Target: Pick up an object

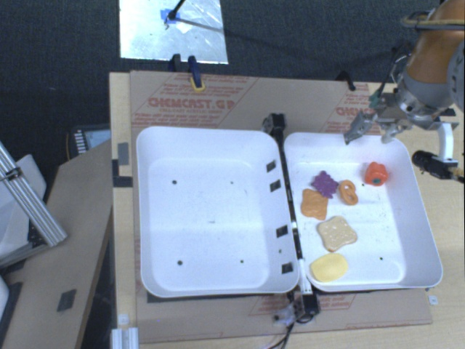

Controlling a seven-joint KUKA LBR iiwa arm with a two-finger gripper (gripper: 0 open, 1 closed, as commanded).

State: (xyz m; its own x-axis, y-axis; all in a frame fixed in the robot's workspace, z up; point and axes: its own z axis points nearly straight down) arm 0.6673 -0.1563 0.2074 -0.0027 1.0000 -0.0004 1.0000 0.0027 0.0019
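The right bin (407, 257) holds several small things: a red-orange pepper (375, 173), a purple piece (325, 183), an orange ring (348, 192), an orange flat piece (314, 204), a tan toast slice (336, 233) and a yellow lump (329, 267). My gripper (370, 131) hangs above the bin's far edge, up and left of the pepper. Its two fingers stand apart with nothing between them.
The left bin (156, 217) lies beside the right one, joined by a black-clipped divider (283, 195). Both rest on a cardboard sheet (218, 100). A shiny foil square (173, 20) lies beyond the bench at the back.
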